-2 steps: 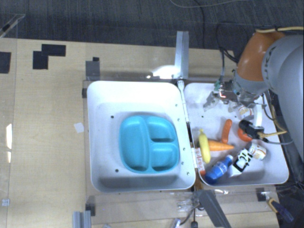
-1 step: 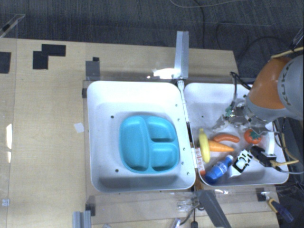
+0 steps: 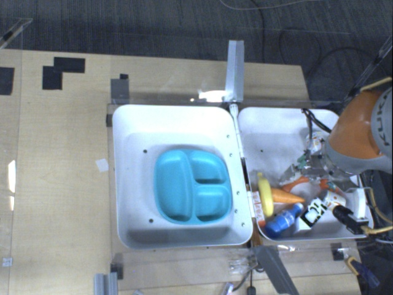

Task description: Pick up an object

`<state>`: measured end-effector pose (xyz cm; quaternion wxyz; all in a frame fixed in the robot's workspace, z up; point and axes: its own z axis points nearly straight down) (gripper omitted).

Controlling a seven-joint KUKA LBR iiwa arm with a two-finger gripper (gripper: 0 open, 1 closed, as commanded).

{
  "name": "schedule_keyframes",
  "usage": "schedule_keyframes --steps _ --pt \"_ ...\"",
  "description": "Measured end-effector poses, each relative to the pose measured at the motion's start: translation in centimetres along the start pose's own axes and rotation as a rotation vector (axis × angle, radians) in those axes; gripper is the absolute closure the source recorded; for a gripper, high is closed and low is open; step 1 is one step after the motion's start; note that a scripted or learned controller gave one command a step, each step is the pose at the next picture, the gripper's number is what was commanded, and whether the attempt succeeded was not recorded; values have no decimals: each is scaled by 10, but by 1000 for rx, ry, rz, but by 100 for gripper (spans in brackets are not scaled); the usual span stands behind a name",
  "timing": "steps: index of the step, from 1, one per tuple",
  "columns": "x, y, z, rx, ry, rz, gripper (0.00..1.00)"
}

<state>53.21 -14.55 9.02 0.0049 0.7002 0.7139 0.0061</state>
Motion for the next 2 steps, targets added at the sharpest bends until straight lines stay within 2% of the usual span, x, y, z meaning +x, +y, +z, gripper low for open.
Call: schedule_keyframes --steps 1,2 --pt "1 3 -12 -7 -1 -1 100" --pt "126 56 -147 9 -1 -83 100"
